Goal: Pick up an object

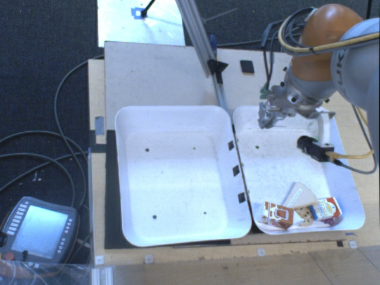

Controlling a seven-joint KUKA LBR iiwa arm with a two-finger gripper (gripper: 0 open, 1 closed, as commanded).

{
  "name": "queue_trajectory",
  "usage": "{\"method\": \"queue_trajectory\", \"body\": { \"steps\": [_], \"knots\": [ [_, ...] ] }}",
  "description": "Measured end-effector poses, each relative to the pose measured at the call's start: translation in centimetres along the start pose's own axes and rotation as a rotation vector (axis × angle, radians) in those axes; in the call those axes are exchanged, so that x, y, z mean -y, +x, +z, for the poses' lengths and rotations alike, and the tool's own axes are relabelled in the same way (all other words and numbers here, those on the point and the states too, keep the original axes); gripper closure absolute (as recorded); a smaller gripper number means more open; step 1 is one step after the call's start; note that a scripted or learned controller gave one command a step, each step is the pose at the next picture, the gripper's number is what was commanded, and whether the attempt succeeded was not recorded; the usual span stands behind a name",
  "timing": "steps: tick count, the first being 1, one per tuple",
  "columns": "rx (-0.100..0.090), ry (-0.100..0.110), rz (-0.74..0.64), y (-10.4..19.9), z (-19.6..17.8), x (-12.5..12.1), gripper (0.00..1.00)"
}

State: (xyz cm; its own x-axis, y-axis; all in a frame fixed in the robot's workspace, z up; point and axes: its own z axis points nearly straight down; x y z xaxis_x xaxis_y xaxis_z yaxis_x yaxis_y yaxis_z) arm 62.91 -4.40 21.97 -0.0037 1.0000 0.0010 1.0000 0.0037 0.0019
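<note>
End effector (270, 116) over right bin (341, 159) far corner; snack packet (303, 211) at near edge.

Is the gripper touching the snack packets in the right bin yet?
Apart. The camera view shows the gripper over the bin's far end, the snack packets at its near edge, with bare right bin floor between them.

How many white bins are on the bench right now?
2. The left bin sits at the bench's middle; the right bin adjoins it, under the tool, holding snack packets at its near edge.
</note>
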Motion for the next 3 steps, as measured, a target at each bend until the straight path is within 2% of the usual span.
{"method": "queue_trajectory", "body": {
  "steps": [1,3],
  "knots": [
    [0.0,0.001,0.001,4.4,0.3,1.5,1.0],
    [0.0,0.002,0.0,13.6,-1.7,5.9,1.0]
  ]
}}
